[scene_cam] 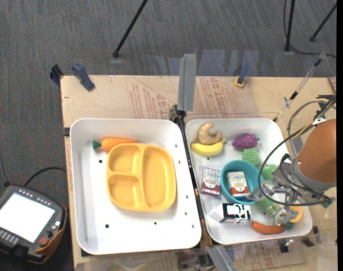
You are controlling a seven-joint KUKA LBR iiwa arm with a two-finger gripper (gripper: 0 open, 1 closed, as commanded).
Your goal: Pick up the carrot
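Currently listed, left bin (84, 208): one carrot (116, 143), laid at the far edge, touching the far rim of a yellow divided plate (141, 176). Right bin (216, 122): croissant (209, 132), banana (208, 148), grapes (245, 141), blue bowl (239, 180), cartons. Gripper (281, 208) is seen low over the right bin's near right corner; its finger state cannot be told.
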